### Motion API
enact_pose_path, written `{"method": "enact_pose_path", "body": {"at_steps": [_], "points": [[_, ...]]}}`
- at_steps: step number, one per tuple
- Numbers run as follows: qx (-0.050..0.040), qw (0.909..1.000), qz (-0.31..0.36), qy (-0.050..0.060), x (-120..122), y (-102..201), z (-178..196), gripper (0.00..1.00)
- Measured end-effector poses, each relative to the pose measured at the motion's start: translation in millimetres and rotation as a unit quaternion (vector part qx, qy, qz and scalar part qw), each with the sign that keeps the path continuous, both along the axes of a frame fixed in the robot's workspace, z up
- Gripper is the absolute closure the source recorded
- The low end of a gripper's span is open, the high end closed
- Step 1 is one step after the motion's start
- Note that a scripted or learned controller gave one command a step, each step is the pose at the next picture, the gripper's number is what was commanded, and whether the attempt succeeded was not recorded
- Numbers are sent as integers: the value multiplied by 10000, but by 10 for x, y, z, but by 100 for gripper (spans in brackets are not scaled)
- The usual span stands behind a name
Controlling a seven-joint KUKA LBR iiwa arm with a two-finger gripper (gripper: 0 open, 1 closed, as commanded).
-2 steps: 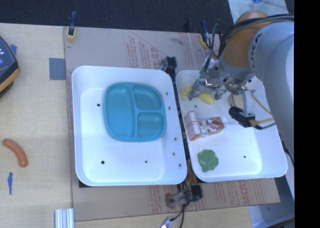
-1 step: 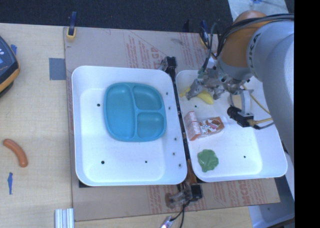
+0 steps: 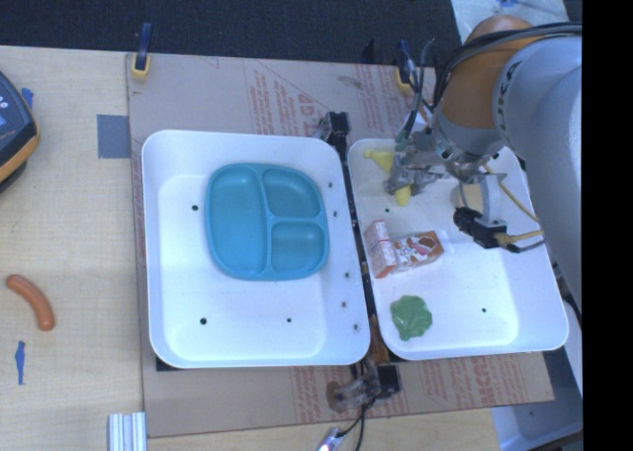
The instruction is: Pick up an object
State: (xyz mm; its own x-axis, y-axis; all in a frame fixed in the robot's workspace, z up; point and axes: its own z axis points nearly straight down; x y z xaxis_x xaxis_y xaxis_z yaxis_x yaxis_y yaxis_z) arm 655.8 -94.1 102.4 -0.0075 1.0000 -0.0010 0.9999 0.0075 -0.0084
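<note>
My gripper reaches down into the far left part of the right bin, right over a yellow object that shows on both sides of it. A brown and white packet lies in the middle of that bin, nearer than the gripper. A green leafy piece sits near the bin's front edge. The left bin bears a blue divided plate.
The grey arm with its orange band fills the upper right, with cables trailing over the right bin. A sausage lies on the bench at far left. A dark device sits at the left edge.
</note>
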Motion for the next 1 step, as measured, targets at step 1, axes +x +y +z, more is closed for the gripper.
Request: {"method": "enact_pose_path", "body": {"at_steps": [1], "points": [[9,10000,-12,-30,-504,495,904,100]]}}
